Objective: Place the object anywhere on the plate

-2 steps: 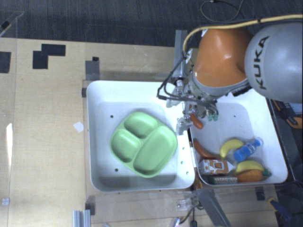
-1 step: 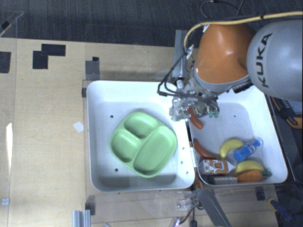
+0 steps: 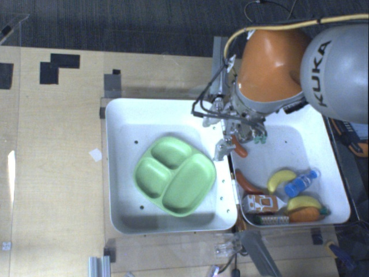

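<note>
**Arm nears plate, delivery not yet made**

The green plate [image 3: 176, 176] sits bare in the left bin [image 3: 118, 154] at centre frame. Just right, over the bins' shared edge, the gripper [image 3: 230, 148] pinches a small red-orange object [image 3: 240, 150], apparently lifted. Release over the plate remains.

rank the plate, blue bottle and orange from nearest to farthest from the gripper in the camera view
1. Plate, left bin, below-left of the gripper.
2. Blue bottle, right bin, below-right.
3. Orange, right bin's near edge, farthest.
</note>
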### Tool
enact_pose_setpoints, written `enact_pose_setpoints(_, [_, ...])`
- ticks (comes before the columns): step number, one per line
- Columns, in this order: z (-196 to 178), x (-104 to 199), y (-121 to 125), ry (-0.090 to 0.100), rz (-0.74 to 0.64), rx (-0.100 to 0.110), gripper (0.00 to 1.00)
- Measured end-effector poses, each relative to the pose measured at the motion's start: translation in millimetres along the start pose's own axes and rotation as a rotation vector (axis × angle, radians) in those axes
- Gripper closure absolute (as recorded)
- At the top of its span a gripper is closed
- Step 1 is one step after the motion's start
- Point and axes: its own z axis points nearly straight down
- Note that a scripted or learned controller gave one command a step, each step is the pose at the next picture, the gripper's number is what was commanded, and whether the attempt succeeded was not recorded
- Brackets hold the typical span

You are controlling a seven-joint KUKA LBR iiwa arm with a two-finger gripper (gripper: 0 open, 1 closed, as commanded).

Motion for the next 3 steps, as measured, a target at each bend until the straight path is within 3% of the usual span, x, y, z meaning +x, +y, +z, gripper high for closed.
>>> enact_pose_setpoints(1, [-13,-3,1,-0.011,0.003,-0.002,1.0])
enact_pose_setpoints(2, [17,-43,-51,0.017,-0.171,0.003,1.0])
enact_pose_setpoints(3, [-16,-18,-83,0.017,-0.503,0.001,1.0])
